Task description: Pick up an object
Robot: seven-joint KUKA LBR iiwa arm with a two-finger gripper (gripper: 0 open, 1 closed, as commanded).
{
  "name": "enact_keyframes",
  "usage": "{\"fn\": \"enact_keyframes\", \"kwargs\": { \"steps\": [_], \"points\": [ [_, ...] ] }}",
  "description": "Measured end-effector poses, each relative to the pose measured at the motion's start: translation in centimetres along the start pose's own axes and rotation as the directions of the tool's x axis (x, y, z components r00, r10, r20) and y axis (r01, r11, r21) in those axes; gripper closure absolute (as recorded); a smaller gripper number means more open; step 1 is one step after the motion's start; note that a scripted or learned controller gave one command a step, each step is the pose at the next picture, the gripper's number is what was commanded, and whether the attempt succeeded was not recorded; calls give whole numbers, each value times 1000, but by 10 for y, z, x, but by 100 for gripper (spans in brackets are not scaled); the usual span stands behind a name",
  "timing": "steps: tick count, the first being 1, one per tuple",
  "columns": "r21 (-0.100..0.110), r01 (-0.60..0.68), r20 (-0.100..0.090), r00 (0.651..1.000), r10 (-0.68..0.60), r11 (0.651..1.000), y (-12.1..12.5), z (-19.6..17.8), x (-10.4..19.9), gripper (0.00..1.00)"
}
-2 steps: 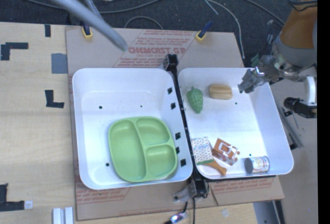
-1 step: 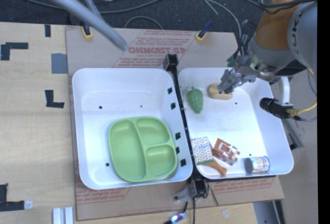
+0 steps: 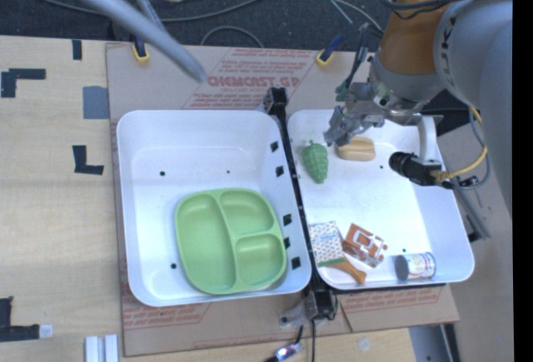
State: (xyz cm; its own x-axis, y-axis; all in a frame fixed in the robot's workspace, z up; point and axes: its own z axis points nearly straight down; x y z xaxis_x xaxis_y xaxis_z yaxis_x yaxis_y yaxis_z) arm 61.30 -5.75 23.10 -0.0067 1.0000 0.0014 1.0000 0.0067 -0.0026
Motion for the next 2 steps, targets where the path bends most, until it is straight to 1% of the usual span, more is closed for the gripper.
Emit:
{"fn": "enact_keyframes", "kwargs": {
  "steps": [1,2],
  "points": [
    [1,0,0,1000,0,1000,11,-6,56,100],
    [1,-1,2,1000,1,1000,24,9,113,100]
  ]
}}
